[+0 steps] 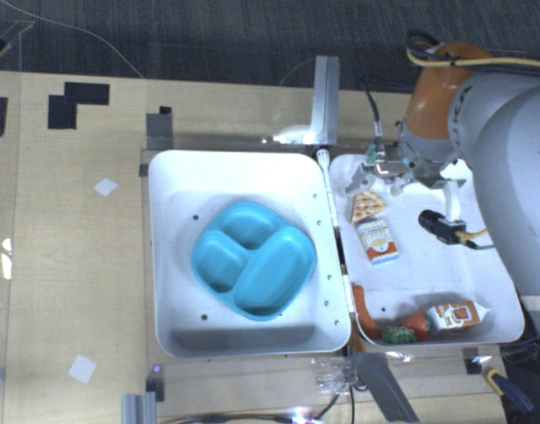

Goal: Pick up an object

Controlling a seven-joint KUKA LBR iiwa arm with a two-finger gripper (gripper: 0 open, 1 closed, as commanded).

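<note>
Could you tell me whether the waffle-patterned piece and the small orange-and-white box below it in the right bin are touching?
Touching. In the camera view the waffle piece meets the top edge of the small box with no white bin floor between them.

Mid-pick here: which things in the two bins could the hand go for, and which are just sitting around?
Pickable, right bin:
waffle piece
small box
carton
hot dog
broccoli
Also: hand

Just lying about:
blue divided plate in left bin
</note>
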